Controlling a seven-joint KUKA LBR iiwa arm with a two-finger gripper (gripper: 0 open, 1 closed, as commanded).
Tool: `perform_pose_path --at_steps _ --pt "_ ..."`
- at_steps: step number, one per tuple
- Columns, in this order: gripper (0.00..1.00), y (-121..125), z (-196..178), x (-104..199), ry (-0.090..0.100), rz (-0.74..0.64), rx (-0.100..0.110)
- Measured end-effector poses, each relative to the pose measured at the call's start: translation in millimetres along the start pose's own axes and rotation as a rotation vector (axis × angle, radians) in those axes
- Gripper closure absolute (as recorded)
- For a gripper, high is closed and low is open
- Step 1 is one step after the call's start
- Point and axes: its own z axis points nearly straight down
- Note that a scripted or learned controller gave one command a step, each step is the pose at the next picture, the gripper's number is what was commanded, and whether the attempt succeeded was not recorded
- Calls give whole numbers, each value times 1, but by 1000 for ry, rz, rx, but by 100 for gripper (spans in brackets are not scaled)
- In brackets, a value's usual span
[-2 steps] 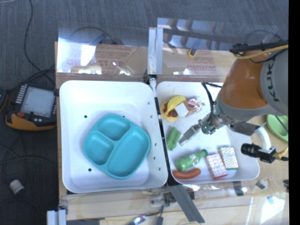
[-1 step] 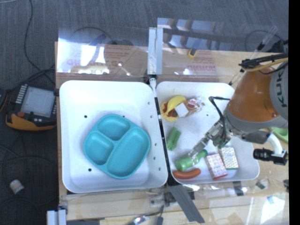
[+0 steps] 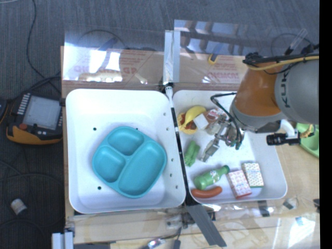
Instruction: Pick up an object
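Gripper (image 3: 213, 148) low in right bin (image 3: 270, 191), fingers apart, nothing betw. them | green pepper (image 3: 191, 153) just beside, left | tip: centre over it, close squarely, lift straight.

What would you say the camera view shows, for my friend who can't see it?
A grey and orange robot arm reaches from the right, its end effector low over the right bin, among toy food: a banana, green bottle, sausage and two small boxes. The left bin holds a blue divided plate.
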Motion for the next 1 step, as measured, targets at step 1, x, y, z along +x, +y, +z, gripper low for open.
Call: perform_pose_path --at_steps 1 --pt "0 -61 -46 13 5 247 1"
